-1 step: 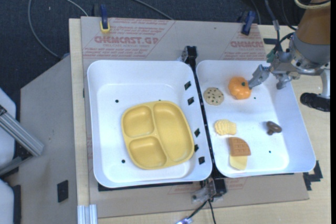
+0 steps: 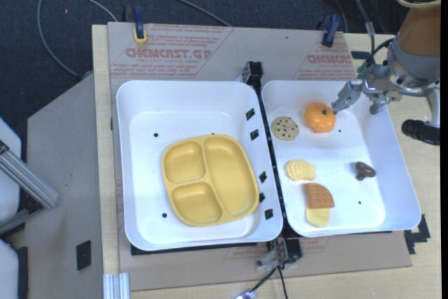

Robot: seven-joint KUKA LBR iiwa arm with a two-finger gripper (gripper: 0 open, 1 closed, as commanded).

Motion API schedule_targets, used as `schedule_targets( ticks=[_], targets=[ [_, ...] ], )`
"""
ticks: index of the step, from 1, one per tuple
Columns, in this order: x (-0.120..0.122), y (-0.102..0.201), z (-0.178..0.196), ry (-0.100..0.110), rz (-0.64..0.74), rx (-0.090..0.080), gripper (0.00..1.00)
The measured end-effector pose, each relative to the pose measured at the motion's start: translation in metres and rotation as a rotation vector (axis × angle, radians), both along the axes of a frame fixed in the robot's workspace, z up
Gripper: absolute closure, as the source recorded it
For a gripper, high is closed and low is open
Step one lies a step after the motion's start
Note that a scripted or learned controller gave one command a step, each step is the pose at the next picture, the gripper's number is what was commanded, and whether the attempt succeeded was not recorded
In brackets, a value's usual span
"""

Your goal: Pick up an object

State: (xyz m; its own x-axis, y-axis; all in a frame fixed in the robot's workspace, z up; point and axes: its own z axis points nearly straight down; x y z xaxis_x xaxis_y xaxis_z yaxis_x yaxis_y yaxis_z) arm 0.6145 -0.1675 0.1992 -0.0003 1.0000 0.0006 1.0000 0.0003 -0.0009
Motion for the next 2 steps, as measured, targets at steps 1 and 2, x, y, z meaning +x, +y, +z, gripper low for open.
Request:
schedule_targets(
  ticks=[1,2],
  targets=[
    [0.0,0.001,-0.063,0.007,0.0,0.002,0.0],
    [-0.001,0.002,-0.116,0.005,0.0,0.001,0.0]
  ],
)
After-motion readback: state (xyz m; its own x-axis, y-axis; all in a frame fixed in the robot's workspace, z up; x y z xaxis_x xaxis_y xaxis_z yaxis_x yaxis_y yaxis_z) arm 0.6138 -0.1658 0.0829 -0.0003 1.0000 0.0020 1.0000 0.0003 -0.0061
